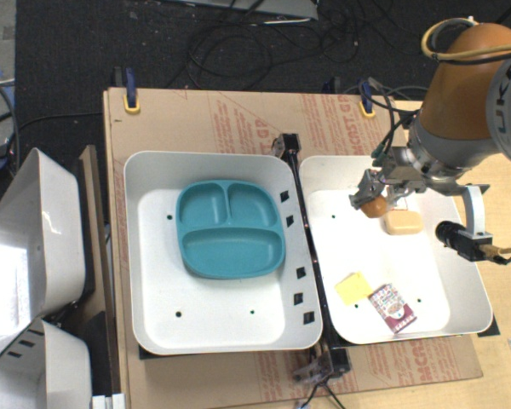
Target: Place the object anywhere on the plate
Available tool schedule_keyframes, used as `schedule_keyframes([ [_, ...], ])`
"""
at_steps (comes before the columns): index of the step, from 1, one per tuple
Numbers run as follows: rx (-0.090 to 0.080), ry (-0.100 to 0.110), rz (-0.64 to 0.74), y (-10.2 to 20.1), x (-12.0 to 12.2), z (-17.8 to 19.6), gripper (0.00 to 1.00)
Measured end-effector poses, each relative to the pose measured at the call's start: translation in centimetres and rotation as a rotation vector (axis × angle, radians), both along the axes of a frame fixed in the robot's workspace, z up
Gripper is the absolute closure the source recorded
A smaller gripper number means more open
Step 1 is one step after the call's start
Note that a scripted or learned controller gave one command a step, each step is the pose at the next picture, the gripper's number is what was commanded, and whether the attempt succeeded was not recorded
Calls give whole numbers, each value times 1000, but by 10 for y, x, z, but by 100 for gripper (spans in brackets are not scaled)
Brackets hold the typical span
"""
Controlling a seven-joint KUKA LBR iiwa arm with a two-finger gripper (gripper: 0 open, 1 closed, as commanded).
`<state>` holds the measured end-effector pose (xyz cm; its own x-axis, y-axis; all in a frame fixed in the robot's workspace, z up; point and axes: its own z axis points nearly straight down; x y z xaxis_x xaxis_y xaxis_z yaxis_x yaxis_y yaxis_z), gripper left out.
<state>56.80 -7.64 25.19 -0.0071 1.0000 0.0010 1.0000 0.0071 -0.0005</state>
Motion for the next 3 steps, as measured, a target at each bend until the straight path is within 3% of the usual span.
schedule_keyframes([
  [2,1,1,2,105,-10,1,100],
  [3,0,3,1,158,-20,-18,100],
])
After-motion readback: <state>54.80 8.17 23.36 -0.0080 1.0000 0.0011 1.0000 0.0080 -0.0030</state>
